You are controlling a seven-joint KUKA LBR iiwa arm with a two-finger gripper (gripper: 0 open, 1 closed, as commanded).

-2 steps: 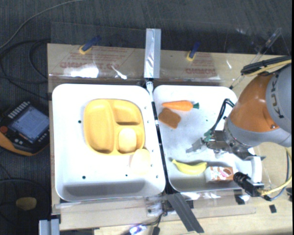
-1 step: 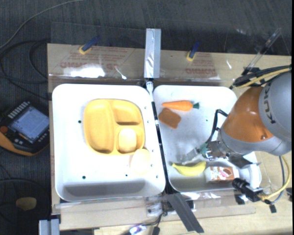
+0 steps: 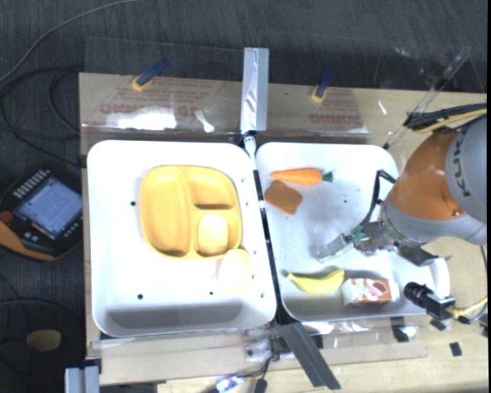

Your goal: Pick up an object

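In the right bin (image 3: 352,155), my gripper (image 3: 326,250) hangs low over the bare middle of the floor, pointing left. An orange carrot (image 3: 299,176) with a green tip lies at the back, and a brown-orange chunk (image 3: 283,196) sits just in front of it by the left wall. A yellow banana (image 3: 317,281) lies near the front wall, a little below the gripper. A small orange-and-white carton (image 3: 367,291) sits to the right of the banana. The gripper touches none of them.
The left bin (image 3: 106,244) holds a yellow compartment tray (image 3: 176,207) with a pale round piece (image 3: 213,234) in it, and a pale lump (image 3: 235,264) beside the tray. The grey and orange arm (image 3: 430,191) covers the right bin's right side.
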